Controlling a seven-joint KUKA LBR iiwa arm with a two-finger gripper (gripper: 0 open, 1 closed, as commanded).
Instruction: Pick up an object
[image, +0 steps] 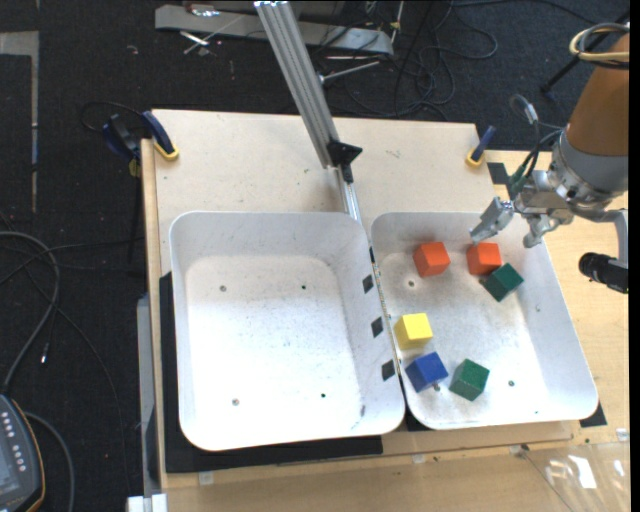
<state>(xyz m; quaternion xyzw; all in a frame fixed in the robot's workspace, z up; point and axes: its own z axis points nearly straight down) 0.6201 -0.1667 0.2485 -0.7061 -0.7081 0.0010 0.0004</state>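
Item: 1 orange cube (484, 257), near the right bin's (560, 340) far edge, touching a green cube (501, 281). We see the tool (514, 224) released, grasping nothing, just beyond it toward the desk's far edge.

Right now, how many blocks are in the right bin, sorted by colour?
Orange blocks: 2
Green blocks: 2
Yellow blocks: 1
Blue blocks: 1
Total: 6, all in the right bin
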